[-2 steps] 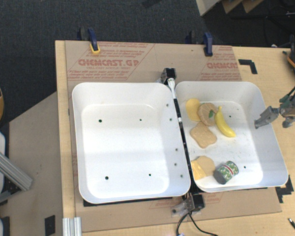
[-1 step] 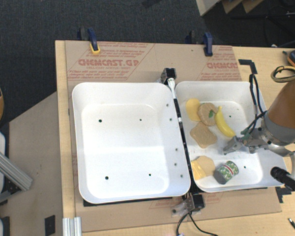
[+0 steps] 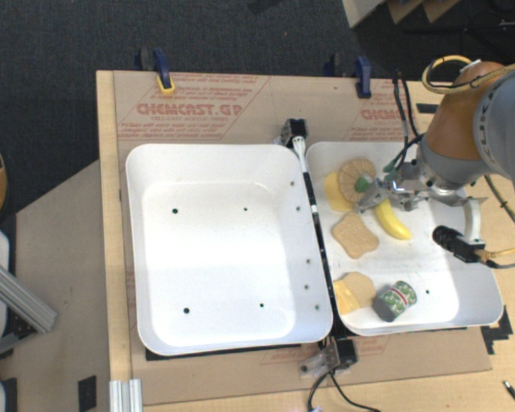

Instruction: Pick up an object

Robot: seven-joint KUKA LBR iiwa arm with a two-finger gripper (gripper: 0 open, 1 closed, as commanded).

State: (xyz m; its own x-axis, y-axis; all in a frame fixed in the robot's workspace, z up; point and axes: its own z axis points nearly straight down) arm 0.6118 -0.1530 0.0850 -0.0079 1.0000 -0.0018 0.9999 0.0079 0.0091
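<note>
The right bin holds several items. A yellow banana lies near its middle, with a tan toast slice just to its left. At the bin's back left are a round sliced fruit piece and a yellow wedge. A grey can with a green and red label lies at the front, beside another bread piece on a yellow slice. My gripper hangs low over the banana's upper end, next to the round fruit piece. Nothing is visibly lifted.
The left bin is a wide white tray sharing a black divider with the right one. The grey arm with its orange band comes in over the right bin's back right corner. Blue clamps hold the cardboard base.
</note>
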